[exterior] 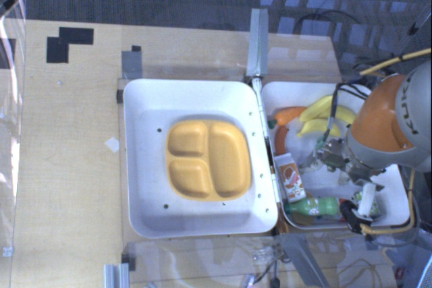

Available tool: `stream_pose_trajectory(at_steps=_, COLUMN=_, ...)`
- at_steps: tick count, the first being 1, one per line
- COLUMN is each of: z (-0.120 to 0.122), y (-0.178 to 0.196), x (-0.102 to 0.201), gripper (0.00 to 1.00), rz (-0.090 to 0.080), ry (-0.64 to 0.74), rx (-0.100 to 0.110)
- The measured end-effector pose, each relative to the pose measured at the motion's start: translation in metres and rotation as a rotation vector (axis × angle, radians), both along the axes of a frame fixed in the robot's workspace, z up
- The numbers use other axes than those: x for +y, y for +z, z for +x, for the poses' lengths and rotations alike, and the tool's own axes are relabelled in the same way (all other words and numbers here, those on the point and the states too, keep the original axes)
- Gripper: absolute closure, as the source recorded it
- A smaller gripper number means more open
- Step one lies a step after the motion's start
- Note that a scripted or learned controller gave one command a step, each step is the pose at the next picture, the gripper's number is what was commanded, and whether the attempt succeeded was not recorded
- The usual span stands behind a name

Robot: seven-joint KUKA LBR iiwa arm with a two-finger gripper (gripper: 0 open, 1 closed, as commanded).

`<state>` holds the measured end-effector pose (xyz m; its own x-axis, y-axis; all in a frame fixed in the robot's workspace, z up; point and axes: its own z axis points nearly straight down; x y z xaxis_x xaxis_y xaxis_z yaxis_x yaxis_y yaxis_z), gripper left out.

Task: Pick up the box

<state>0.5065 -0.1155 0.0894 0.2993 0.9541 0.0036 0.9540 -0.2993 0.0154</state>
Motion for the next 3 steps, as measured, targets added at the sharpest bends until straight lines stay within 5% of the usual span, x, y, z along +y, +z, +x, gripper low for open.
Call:
stream_pose_trajectory(at_steps=1, z=0.044, y=-0.001, x=0.015, gripper=0.0, rz=0.0, ry=-0.034, rx=0.004)
stream_pose_trajectory(at_steps=2, z=-0.015, y=0.0, x=0.023, gripper=0.0, rz=0.001, ry=-0.093, rx=0.001)
stream_pose_trajectory(at_steps=3, z=0.006, y=0.088, x=0.015, gripper=0.0, rz=0.002, ry=-0.164, rx=0.015)
